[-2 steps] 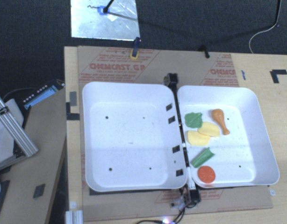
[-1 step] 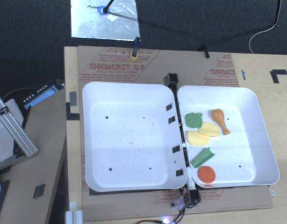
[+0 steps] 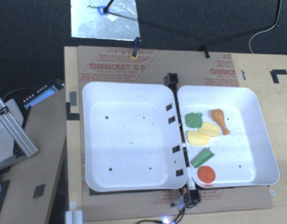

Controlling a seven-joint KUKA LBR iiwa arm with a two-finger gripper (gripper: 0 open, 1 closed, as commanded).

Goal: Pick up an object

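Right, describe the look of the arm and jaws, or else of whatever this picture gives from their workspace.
Two shallow white bins with rounded corners, left bin and right bin, joined by black clips. In the right bin: a green leaf, two pale yellow pieces, an orange-brown drumstick, a green pod, a red disc.

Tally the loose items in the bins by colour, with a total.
Green: 2, leafy green plastic piece, long green plastic pod
Yellow: 2, upper yellow plastic slice, lower yellow plastic slice
Orange-brown: 1, plastic drumstick
Red: 1, round red plastic piece
Total: 6
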